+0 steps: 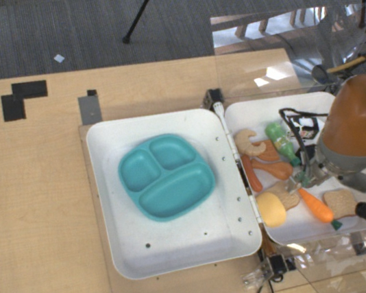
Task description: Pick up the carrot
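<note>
Evidently unfinished: the carrot (315,205) lies in the right bin (261,112), the end effector (304,176) just above it; finger spread cannot be told.

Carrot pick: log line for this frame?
stage: approach | carrot: lying in right bin, not lifted | gripper: just above carrot's upper end, fingers unclear | left bin: teal plate

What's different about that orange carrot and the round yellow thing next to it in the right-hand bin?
The carrot is bright orange, while the yellow piece is pale yellow. The carrot is long and tapered, lying at a slant with a small green end; the yellow piece is rounded and squat. The carrot lies nearer the arm, the yellow piece against the bin's left wall. Both rest in the right bin.
</note>
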You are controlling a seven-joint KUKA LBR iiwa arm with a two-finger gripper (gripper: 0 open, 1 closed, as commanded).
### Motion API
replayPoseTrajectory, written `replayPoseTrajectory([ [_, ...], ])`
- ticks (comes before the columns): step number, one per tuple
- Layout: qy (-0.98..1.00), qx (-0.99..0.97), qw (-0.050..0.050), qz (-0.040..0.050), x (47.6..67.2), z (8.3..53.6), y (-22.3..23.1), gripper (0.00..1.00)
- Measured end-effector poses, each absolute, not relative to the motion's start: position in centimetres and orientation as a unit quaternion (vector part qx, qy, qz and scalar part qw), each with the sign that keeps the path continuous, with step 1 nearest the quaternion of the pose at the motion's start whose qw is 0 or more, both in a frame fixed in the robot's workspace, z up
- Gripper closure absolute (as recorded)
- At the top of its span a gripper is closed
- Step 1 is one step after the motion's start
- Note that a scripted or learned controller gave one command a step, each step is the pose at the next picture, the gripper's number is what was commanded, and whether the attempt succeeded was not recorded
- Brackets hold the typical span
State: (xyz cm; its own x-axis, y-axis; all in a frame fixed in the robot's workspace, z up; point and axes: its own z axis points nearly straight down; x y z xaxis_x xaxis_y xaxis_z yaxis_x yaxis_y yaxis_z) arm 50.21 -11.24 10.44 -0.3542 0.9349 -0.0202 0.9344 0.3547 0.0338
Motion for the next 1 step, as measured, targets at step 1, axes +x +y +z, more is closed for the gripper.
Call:
replayPoseTrajectory([
  [1,0.709,0.706,0.001,0.0015,48.98,18.35,-6.1,1.0],
])
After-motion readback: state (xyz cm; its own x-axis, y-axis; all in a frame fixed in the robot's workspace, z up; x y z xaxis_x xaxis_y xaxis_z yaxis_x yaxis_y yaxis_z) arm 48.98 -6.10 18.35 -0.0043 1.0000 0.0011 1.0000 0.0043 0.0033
